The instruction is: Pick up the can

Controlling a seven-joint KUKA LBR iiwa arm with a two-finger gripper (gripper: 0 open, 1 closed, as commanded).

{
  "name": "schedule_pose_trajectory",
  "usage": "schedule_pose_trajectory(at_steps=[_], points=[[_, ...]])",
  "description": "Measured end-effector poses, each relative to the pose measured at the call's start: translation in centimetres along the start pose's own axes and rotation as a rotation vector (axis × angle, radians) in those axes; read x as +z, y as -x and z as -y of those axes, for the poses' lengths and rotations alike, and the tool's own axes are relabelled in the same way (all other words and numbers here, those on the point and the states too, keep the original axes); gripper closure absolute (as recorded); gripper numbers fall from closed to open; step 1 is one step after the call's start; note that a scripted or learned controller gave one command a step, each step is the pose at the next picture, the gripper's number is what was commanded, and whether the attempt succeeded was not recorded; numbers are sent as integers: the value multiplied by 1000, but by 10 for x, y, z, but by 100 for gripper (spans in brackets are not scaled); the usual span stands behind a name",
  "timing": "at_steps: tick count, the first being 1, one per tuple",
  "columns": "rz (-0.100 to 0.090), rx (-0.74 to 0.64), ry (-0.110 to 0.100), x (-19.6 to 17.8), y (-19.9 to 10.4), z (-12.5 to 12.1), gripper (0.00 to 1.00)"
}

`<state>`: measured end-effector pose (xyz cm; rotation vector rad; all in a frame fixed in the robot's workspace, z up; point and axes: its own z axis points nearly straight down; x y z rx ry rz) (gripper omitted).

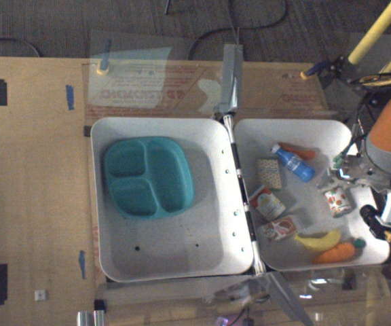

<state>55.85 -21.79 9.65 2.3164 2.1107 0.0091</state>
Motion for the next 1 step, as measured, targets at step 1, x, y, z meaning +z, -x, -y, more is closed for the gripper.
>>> schedule_pose_trajectory(at_steps=[1], points=[[1, 289, -12, -81, -93, 4, 100]])
